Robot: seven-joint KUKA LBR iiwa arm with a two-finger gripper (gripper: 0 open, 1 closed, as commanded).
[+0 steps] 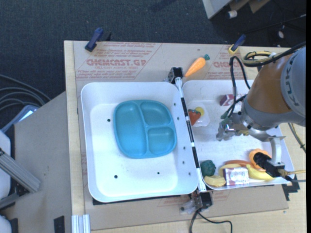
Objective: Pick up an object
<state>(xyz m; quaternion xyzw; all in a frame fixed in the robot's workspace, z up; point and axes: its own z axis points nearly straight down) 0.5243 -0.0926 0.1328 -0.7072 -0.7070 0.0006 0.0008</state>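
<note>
Over the right-hand bin [286, 144] the grey and orange arm [272, 89] leans in from the side, its wrist bent down toward the middle of the bin floor. That spot looks bare, so I'd guess it is lining up over open white plastic rather than over any one piece, and it could come away with nothing. The gripper [225, 130] hangs low there, just beside a small clear packet with a red and green toy vegetable [196, 116] lying against the divider. How the gripper is set I cannot tell from this angle; the arm's own bulk crowds it and nothing is visibly held by it.

Most of the things it could take sit bunched along the near wall: a dark green lump [208, 167], a yellow banana [243, 176] with a small red and white packet [236, 174] lying on it, and an orange piece [258, 157] toward the corner. A small dark red item [226, 100] lies near the far wall, partly behind cables. The left bin [97, 130] carries a blue divided plate [145, 128], flat in the middle. Outside both bins, an orange toy carrot [195, 66] rests on the board [126, 62], likely out of play
</note>
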